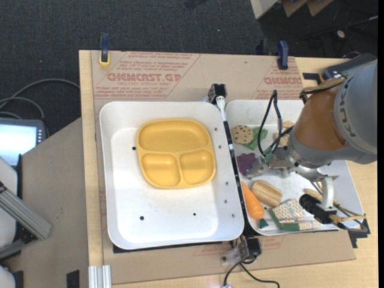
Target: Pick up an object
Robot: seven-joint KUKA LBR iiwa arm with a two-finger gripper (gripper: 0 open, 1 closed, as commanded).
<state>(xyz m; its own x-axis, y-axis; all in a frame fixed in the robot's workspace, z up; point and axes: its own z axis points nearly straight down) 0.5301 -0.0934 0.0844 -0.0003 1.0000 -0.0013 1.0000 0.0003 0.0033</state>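
- I see the grey arm with its orange band (321,122) reaching in from the right over the right-hand shallow white bin (354,188).
- The end effector (273,161) sits low in that bin among the objects; I cannot tell its state from this angle.
- Just beside it on the left lies a purple bunch of toy grapes (246,162), with a round speckled cookie-like piece (242,134) further up the bin.
- Nearer the bin's front I see a tan bread-roll shape (267,192), an orange toy carrot (253,202) against the left wall, and a patterned flat packet (292,215).
- The left-hand shallow white bin (120,209) holds a yellow plastic divided plate (176,152), lying flat.
- Both bins rest on the cardboard-covered bench (150,74).
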